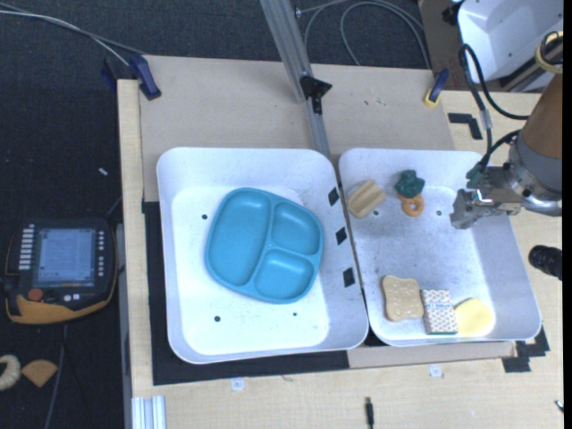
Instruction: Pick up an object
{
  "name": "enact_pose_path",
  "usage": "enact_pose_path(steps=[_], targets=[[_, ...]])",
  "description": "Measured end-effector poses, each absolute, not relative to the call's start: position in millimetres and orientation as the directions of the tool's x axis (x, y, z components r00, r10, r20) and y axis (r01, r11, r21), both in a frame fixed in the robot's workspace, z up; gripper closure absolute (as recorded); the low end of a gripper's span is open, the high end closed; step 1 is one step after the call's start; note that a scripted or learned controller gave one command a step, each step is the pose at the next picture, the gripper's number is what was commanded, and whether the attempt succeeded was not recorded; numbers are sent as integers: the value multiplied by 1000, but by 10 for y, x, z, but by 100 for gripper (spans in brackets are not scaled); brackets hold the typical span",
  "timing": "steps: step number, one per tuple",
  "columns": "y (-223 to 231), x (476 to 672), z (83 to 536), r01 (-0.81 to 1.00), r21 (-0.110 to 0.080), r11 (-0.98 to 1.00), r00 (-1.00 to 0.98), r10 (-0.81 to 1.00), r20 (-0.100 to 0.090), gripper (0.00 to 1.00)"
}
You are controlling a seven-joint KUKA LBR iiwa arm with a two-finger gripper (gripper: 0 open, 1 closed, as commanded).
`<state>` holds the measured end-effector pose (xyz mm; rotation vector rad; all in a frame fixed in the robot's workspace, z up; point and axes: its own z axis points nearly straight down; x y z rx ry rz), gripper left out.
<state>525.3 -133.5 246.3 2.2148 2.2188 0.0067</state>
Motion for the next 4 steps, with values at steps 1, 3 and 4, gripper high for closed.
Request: enact_pose_path(steps=[1, 3, 4], targets=[[-779, 5391, 2339, 1000, -1, 7, -7, 1000, 3, 100], [273, 5758, 2331, 1000, 3, 8, -8, 1000, 3, 100], [753, 6055, 2251, 1000, 2, 6, -6, 1000, 2, 100]])
